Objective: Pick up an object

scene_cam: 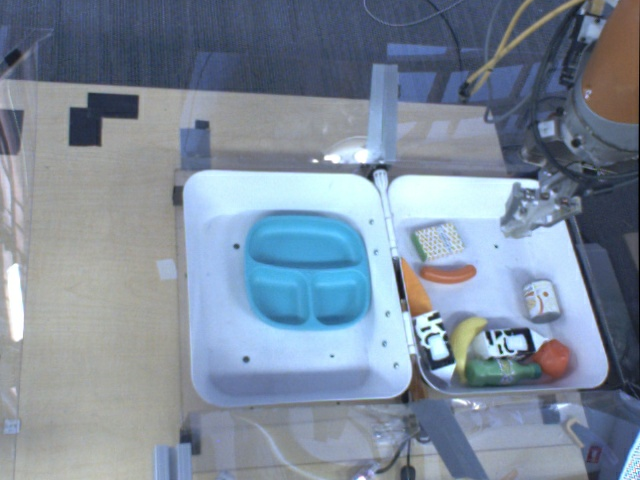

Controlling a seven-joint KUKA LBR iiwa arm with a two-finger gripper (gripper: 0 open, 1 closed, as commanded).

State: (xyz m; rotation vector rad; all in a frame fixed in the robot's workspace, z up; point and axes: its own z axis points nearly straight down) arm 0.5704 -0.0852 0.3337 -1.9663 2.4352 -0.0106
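Observation:
My gripper point(533, 211) hangs over the back right part of the right bin point(590, 298), with nothing seen between its fingers. Below it in that bin lie a checkered green-and-white packet point(438, 239), a red sausage point(447, 274), a small white can point(540, 300), an orange carrot point(414, 288) against the left wall, a banana point(465, 336), a green bottle point(502, 372), a red tomato point(554, 358) and two black-and-white items point(432, 336). The nearest things to the gripper are the packet to its left and the can in front of it.
The left bin point(210, 268) holds a blue sectioned plate point(305, 283). A metal post point(384, 108) rises behind the seam between the bins. Yellow and black cables point(520, 28) trail at the back right by the arm. Clear panels border the bench on the left.

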